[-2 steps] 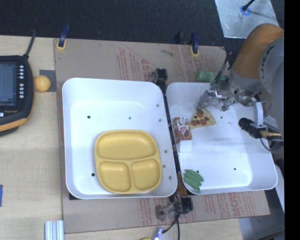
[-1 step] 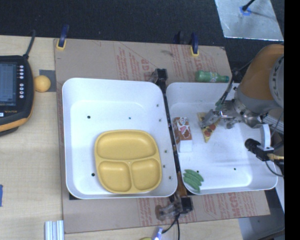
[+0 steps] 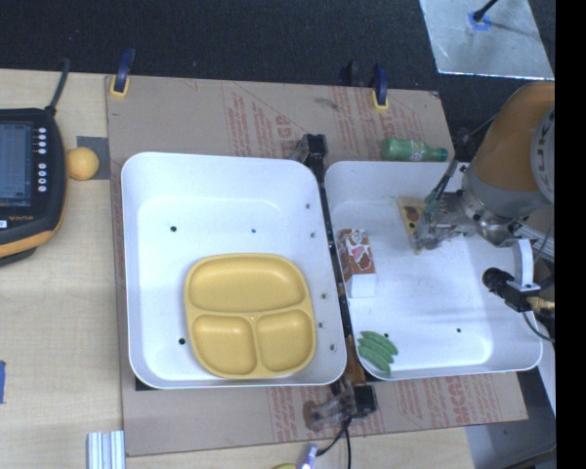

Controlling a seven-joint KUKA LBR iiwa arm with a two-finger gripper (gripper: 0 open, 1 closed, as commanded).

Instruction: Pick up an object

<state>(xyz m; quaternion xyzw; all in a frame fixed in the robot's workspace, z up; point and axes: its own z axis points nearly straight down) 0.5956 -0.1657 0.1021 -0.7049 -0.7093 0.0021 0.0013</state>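
Note:
In the right bin [image 3: 488, 360], a small brown, red and white packet [image 3: 357, 255] lies against the left wall. A green pod-like object [image 3: 377, 350] rests near the bin's front left corner. A small yellowish card-like item [image 3: 409, 213] lies at the back middle, partly hidden by the arm. My gripper [image 3: 427, 236] hangs low over the bin floor just to the right of that item and well to the right of the packet. I see nothing held in it.
The left bin [image 3: 146, 262] holds a yellow divided plate [image 3: 249, 313]. A green bottle [image 3: 414, 149] lies on the cardboard behind the right bin. A teach pendant [image 3: 15, 184] and an orange ball [image 3: 82, 162] sit at the far left.

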